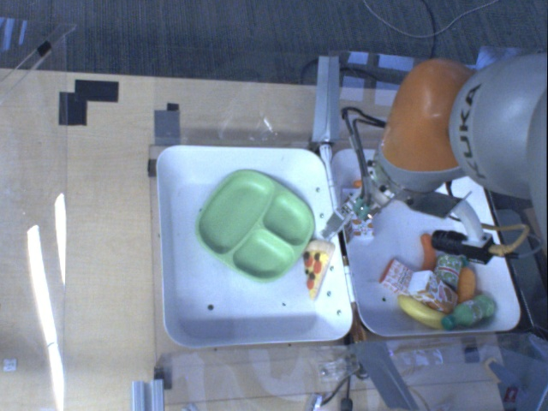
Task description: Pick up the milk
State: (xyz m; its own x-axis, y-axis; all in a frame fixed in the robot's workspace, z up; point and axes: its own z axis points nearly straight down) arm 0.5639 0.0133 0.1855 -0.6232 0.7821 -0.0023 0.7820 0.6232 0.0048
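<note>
Closest to the lens, the grey arm (479,118) reached over the right bin (505,315) on the counter. A green plate (255,223) sat mid left bin (184,255). The claw (356,213) hung at the right bin's left edge; whether it was wide or narrow could not be told. The milk (396,276) lay apart from it, nearer the front edge, beside a banana (419,311).

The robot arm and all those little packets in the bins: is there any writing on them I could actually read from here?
"KUKA", partly cut off, in dark letters on the grey arm.
The small carton and the other packets in the right bin carry printing, but it is too small and blurred to read.
The slice-shaped packet in the left bin: nothing legible.
</note>
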